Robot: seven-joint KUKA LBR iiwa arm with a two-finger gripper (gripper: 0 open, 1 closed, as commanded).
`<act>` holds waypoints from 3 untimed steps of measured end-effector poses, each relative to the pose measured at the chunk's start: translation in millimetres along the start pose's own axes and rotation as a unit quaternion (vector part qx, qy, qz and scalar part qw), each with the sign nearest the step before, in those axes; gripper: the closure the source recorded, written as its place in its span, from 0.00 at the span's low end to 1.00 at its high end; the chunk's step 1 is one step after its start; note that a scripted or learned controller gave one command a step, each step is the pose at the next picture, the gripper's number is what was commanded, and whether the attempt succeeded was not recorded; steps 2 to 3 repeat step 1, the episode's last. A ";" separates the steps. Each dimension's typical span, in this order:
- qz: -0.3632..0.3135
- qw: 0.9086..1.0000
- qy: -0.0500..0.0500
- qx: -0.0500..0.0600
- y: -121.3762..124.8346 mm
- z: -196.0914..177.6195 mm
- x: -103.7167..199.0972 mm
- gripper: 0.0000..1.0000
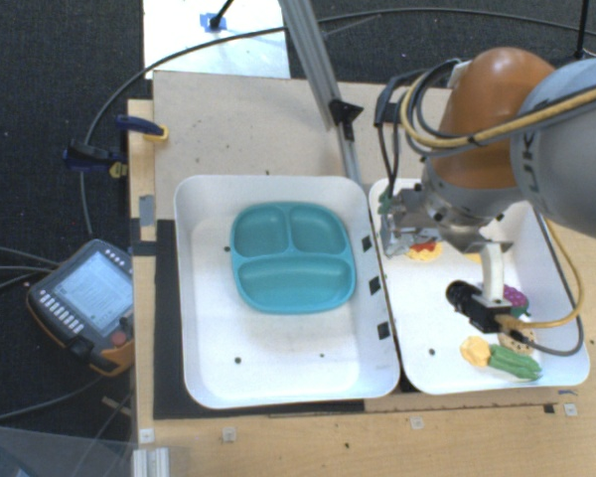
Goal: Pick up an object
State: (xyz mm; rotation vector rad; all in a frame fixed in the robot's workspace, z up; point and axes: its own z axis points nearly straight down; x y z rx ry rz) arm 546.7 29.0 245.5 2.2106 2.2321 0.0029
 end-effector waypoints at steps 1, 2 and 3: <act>0.000 1.000 0.000 0.001 0.5 11.9 45.9 1.00; 0.000 1.000 0.000 0.001 0.5 11.9 45.9 1.00; 0.000 1.000 0.000 0.001 0.5 11.9 45.9 1.00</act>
